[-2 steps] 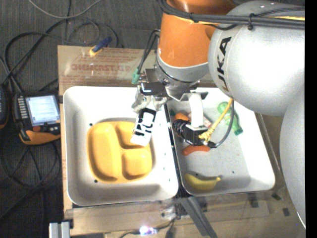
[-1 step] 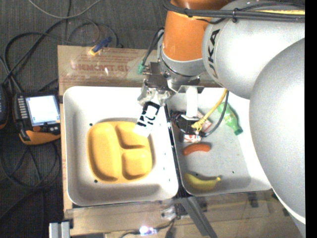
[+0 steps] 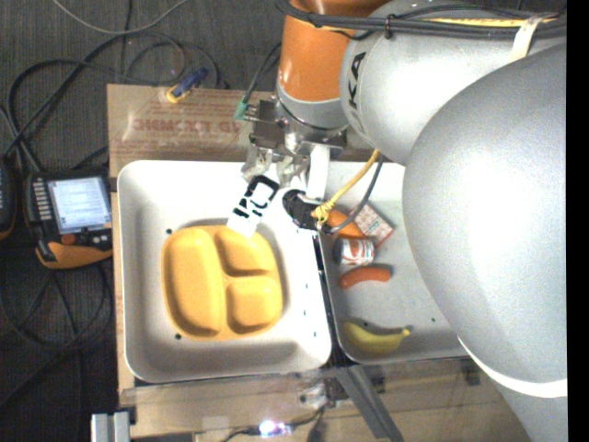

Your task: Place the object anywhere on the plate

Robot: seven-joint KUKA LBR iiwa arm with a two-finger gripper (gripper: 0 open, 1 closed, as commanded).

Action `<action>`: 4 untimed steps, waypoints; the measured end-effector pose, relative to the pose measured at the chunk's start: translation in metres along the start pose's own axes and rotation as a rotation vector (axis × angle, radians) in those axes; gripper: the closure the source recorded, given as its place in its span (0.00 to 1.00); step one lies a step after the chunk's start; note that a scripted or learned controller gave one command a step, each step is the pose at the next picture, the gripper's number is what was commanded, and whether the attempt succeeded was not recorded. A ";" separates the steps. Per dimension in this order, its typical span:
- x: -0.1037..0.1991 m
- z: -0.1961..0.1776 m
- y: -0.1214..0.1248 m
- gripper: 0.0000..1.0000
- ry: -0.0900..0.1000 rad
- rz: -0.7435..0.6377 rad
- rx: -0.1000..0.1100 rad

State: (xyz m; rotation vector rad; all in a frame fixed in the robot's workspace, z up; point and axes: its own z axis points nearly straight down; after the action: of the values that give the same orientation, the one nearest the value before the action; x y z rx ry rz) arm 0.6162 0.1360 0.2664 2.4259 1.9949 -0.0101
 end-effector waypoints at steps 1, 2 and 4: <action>-0.001 -0.008 0.000 1.00 -0.008 0.000 0.001; -0.011 0.026 -0.031 1.00 0.000 -0.042 0.001; -0.082 0.073 -0.053 1.00 0.002 -0.027 0.002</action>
State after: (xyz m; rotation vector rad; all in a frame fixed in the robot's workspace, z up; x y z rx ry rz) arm 0.5482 0.0659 0.1938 2.4007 2.0298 -0.0095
